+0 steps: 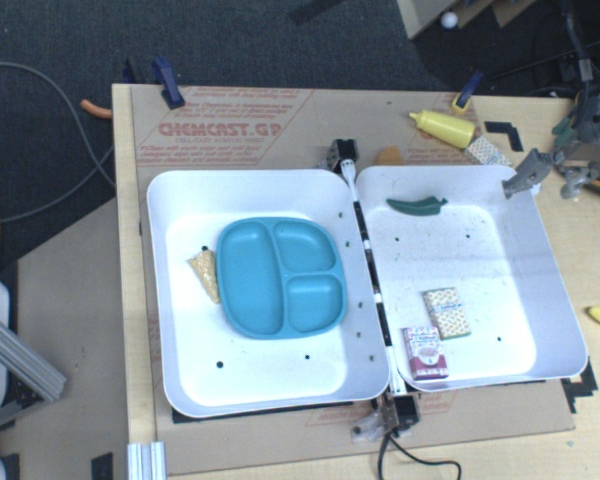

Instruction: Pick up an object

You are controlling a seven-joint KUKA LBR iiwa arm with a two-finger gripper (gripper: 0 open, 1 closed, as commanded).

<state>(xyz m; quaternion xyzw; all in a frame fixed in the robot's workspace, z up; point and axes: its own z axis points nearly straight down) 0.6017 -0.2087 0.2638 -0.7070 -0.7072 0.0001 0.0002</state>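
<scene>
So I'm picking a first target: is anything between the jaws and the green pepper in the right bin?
Nothing visible blocks it. The gripper sits at the right bin's far right corner, and the green pepper lies alone near the far wall. The two small packets lie at the near side, off that line.

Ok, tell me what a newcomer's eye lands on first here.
The blue divided plate in the middle of the left bin stands out most against the white. In the right bin, a dark green pepper lies near the far wall, and a red packet sits at the near edge. A yellow bottle lies on the bench beyond.
</scene>
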